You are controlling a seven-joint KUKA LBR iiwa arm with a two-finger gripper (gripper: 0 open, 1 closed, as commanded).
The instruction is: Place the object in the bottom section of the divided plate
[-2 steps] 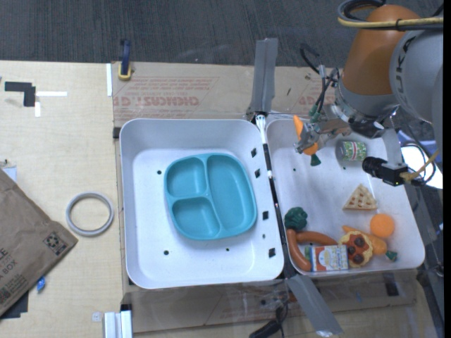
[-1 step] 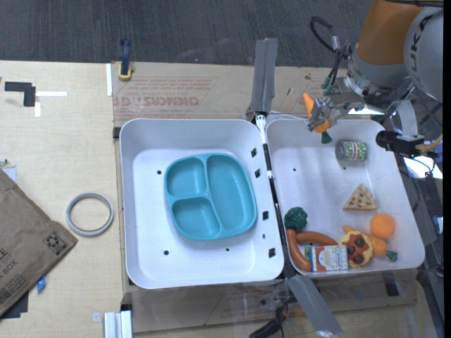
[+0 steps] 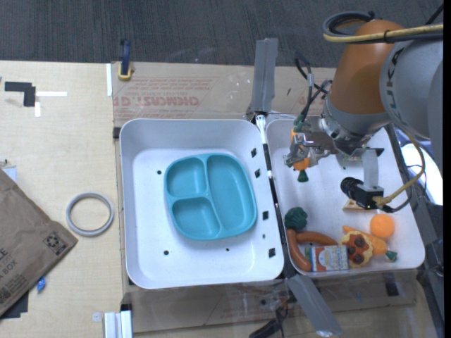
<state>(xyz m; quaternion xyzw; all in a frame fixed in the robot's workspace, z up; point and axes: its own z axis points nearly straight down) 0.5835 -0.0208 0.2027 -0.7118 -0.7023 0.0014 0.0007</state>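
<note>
The left bin (image 3: 134, 210) holds a teal divided plate (image 3: 210, 196) near its middle, turned a little askew, with bare white floor all round it — widest toward the near rim and the left wall. All three sections of the plate are bare. The two bins touch along a shared rim, where a grey strip (image 3: 266, 76) runs up from the far edge. In the right bin (image 3: 320, 189), the gripper (image 3: 301, 162) hangs over the far-left part of the floor, close to the shared rim, beneath the arm's orange band (image 3: 363, 69) and a tangle of cables. A small carrot-like toy (image 3: 301, 167), orange with a dark green tip pointing down, sits between the fingers, so they appear to be pinched on it, clear of the bin floor. The remaining toys crowd the near edge of the right bin: a broccoli piece (image 3: 295, 217), a hot dog (image 3: 304, 245), a small juice carton (image 3: 329, 258), a pizza slice (image 3: 359, 245) and an orange ball (image 3: 382, 225). The middle of that bin is open floor. On the bench to the left lie a grey ring (image 3: 89, 213) and a cardboard box (image 3: 25, 248).
</note>
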